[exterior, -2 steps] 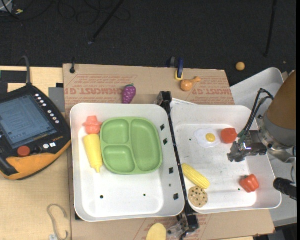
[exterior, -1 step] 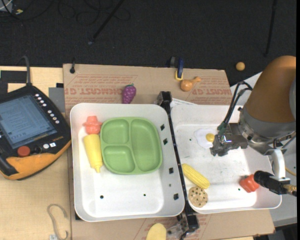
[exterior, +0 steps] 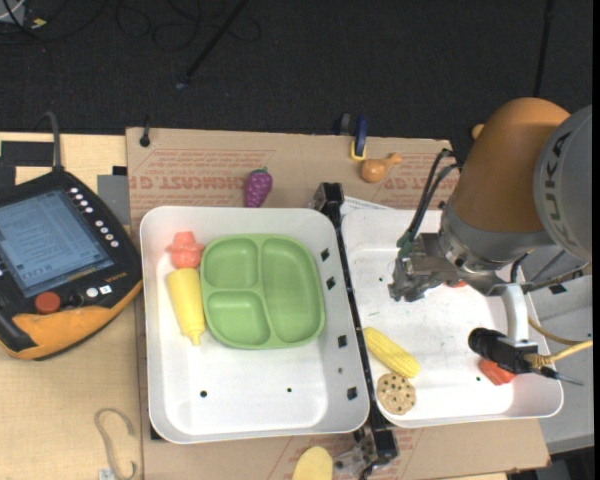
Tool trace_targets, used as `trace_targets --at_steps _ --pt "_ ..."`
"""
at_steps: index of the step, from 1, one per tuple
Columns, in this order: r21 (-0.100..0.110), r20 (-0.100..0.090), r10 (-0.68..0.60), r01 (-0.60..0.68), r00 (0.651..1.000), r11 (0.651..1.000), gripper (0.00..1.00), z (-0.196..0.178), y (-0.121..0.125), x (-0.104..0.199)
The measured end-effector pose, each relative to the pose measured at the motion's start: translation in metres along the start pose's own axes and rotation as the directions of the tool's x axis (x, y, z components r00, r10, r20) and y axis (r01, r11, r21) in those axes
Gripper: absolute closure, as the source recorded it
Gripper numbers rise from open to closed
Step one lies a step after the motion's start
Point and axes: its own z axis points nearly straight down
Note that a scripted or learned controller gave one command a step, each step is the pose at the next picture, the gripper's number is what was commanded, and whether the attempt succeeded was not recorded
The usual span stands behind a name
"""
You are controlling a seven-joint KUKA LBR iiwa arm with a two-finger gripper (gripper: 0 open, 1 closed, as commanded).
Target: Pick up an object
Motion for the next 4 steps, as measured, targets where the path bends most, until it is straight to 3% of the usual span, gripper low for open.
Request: trace_targets --at_steps 1,3,4 --pt "0.0 0.001 0.001 -0.001 1.0 1.0 1.0 0.001 0.013 0.04" --pt "0.0 0.001 0.0 0.0 1.0 1.0 1.0 0.015 0.04 0.149" --pt "0.002 0.002 0.005 -0.005 1.0 1.0 1.0 0.013 0.036 0.148"
